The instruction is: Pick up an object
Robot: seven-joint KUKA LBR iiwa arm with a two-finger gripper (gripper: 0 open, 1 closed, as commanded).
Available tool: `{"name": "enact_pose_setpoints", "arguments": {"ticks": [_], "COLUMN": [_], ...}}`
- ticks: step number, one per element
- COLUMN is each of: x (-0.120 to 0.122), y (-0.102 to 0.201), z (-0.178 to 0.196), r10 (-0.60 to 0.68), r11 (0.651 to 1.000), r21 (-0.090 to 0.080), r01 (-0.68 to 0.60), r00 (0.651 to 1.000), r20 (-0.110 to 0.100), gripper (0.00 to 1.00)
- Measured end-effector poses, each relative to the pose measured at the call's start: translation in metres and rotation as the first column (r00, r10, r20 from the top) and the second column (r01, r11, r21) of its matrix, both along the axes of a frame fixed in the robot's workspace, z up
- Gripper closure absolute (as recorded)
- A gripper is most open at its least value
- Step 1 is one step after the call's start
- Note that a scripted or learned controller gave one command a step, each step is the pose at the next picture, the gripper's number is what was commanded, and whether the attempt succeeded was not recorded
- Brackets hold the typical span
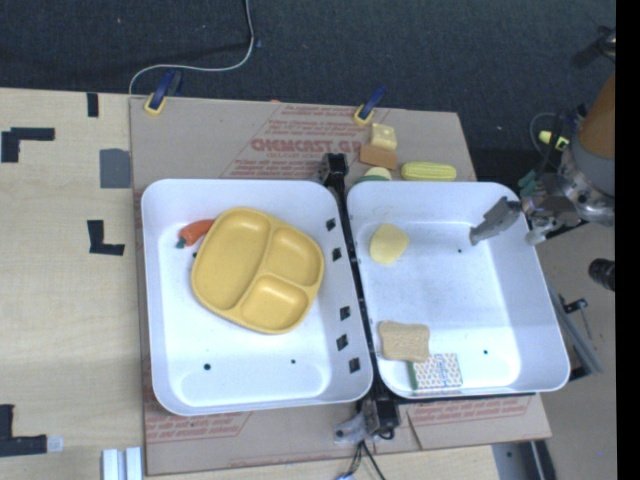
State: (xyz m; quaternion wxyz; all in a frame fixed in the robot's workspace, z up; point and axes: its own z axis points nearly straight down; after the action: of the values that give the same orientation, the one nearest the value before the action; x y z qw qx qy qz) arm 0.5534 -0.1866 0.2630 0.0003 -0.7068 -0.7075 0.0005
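My gripper hangs over the right edge of the right bin, open, with nothing between its fingers. One grey finger points down-left over the bin floor. A pale yellow rounded object lies at the bin's upper left, well left of the gripper. A tan bread-like piece and a patterned packet lie at the bin's front left. In the left bin sits a yellow divided plate, with an orange object partly tucked behind its upper left edge.
Behind the bins, on the cardboard, lie a tan block, a yellow corn cob and a small pale green thing. A black divider runs between the bins. The arm's body enters from the right.
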Motion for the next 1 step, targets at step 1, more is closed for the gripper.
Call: {"name": "enact_pose_setpoints", "arguments": {"ticks": [1], "x": [0.0383], "y": [0.0414], "z": [-0.1391], "r10": [0.004], "r11": [1.000], "r21": [0.004], "r01": [-0.004], "r00": [1.000], "r20": [-0.009], "gripper": [0.00]}}
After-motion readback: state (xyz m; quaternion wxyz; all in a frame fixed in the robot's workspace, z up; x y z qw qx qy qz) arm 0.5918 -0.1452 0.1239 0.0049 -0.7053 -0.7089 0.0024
